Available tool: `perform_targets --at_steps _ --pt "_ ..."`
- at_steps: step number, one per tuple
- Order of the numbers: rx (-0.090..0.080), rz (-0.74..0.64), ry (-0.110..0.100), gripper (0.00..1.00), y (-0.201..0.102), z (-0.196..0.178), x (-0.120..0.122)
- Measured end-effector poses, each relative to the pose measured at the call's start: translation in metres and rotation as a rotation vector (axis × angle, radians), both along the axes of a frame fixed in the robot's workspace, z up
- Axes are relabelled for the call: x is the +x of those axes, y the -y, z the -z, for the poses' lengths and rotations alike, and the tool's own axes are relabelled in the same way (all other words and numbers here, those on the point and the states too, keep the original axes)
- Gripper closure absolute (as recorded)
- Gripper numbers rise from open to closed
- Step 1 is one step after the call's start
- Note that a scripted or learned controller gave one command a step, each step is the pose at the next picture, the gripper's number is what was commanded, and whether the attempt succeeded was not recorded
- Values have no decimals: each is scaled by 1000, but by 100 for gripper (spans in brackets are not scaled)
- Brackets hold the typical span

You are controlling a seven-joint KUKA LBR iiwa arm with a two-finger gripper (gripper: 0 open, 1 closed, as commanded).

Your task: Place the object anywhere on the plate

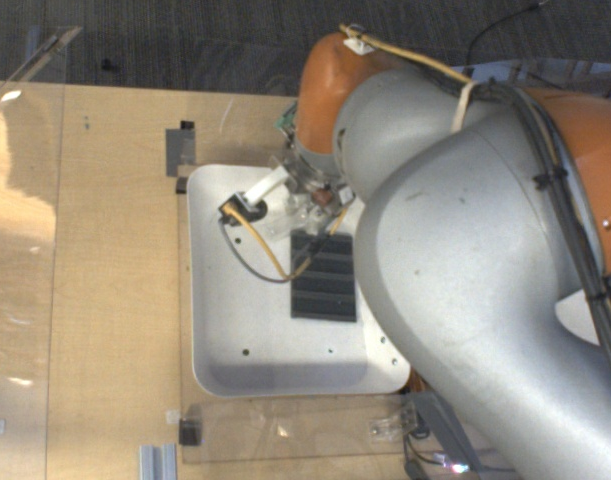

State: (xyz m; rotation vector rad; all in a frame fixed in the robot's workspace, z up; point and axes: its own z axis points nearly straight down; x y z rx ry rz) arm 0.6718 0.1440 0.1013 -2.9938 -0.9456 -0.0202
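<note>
The arm [485, 258] comes in from the right and near side, its broad grey links lying low and close to the camera so that they cover much of the right half of the scene. It runs toward the far left, narrowing to the orange band [320, 93] above the wrist. Below that band the wrist points down and to the left, ending in the gripper [310, 203], which hangs near the far middle of the scene. A yellow cable [260, 243] loops out from the wrist to the left and back. Dark cables [560, 183] run along the arm's upper right side.
</note>
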Motion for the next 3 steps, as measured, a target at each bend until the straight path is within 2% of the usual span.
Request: perform_targets --at_steps 1,2,3 --pt "-1 65 -6 100 -92 -130 -29" --pt "2 239 -8 100 -91 4 -11" --pt "-5 -158 -8 100 -92 -84 -20"
